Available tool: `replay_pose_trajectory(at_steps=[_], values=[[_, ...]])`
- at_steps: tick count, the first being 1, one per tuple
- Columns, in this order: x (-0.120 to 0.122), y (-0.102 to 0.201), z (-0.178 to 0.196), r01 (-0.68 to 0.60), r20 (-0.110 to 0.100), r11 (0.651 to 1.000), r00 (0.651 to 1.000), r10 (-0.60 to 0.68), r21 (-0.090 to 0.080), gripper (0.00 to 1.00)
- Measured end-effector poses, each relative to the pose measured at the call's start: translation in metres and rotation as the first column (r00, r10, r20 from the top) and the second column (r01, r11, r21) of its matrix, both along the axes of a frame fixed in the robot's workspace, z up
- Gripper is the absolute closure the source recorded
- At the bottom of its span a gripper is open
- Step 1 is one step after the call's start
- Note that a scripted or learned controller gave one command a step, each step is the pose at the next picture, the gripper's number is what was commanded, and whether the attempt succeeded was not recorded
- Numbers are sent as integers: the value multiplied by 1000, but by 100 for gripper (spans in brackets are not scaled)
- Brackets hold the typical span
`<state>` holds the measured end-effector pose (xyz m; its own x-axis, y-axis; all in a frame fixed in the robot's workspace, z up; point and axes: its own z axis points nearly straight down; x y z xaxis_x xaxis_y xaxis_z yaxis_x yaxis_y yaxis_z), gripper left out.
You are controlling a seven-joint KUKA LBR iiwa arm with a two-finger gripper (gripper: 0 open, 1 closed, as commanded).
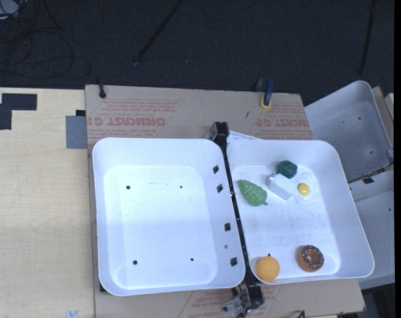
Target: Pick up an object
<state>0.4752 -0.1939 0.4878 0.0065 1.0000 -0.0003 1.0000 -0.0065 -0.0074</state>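
The right bin (333, 211) holds several small objects. A light green bumpy piece (252, 193) lies near the divider. A dark green round object (287, 169) sits toward the back, with a white block (278, 187) just in front of it and a fried egg with a yellow yolk (303, 190) to the right. At the front of the bin lie an orange ball (267, 268) and a brown donut (310, 258).
The left bin (114, 177) sits beside the right one, joined by a black divider (228, 204). Both rest on a cardboard sheet (187, 114) on the wooden bench. A grey metal plate (349, 114) stands at the right.
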Motion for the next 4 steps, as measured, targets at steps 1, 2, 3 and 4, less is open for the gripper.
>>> replay_pose_trajectory(at_steps=[1, 2, 3, 4], values=[[1, -17, 52, -6, 10, 1000, 1000, 6, -2, 0], [2, -16, 60, -8, 4, 1000, 1000, 8, 0, 100], [1, -19, 49, -5, 4, 1000, 1000, 5, 0, 100], [1, 67, 50, -16, 5, 1000, 1000, 16, 2, 100]])
